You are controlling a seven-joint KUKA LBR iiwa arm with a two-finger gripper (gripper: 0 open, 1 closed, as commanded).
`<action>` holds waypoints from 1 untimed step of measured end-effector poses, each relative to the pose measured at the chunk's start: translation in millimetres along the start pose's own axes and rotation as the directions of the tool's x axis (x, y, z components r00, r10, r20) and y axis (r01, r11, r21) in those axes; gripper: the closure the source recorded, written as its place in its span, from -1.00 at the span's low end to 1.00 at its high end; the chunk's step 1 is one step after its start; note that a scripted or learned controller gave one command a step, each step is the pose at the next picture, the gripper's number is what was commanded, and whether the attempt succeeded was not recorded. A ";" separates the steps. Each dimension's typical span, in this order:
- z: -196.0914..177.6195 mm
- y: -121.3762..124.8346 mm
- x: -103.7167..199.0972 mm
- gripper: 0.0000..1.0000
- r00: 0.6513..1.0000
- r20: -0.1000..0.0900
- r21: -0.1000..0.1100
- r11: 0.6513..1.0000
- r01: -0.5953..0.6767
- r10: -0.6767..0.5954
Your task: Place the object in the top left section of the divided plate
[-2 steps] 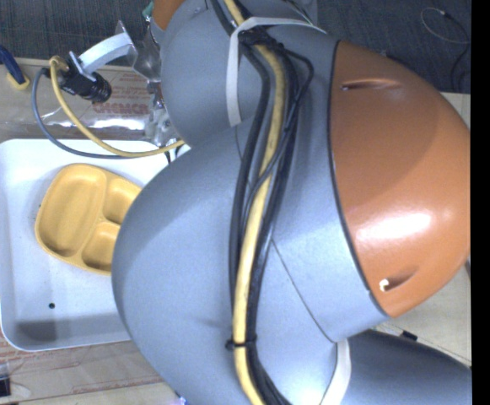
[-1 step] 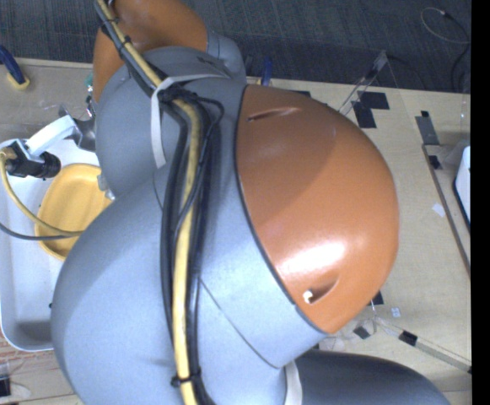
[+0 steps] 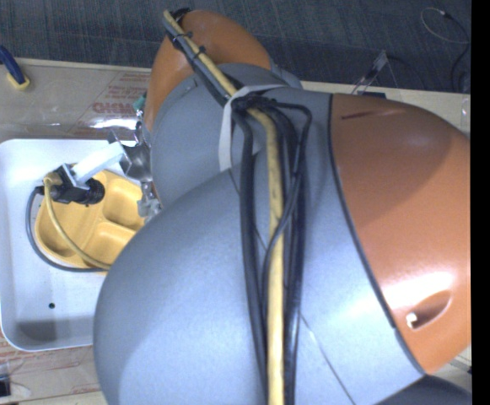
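Observation:
A yellow divided plate (image 3: 101, 226) lies in the left white bin (image 3: 8, 251), and the arm covers its right side. My gripper (image 3: 145, 180) hangs over the plate's upper right edge, at the end of the big grey and orange arm (image 3: 312, 251). The arm's bulk hides what is under the gripper and whatever lies to the right of the plate.
A small blue and yellow tool (image 3: 13, 67) lies on the bench past the bin's far left corner. A tiny dark speck (image 3: 52, 305) sits on the bin floor near the front. The arm hides the right bin.

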State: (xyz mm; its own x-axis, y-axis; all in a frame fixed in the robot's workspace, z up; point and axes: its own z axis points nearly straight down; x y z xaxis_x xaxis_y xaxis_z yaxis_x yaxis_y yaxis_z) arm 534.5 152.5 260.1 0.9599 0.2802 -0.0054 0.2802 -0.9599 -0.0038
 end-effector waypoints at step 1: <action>17.9 48.7 57.6 1.00 1.000 0.000 -0.001 1.000 -0.030 0.030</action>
State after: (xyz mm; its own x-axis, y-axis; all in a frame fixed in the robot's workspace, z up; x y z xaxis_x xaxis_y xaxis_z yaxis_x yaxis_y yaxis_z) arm 603.4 122.0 241.8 0.9679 0.2513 -0.0054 0.2513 -0.9679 -0.0022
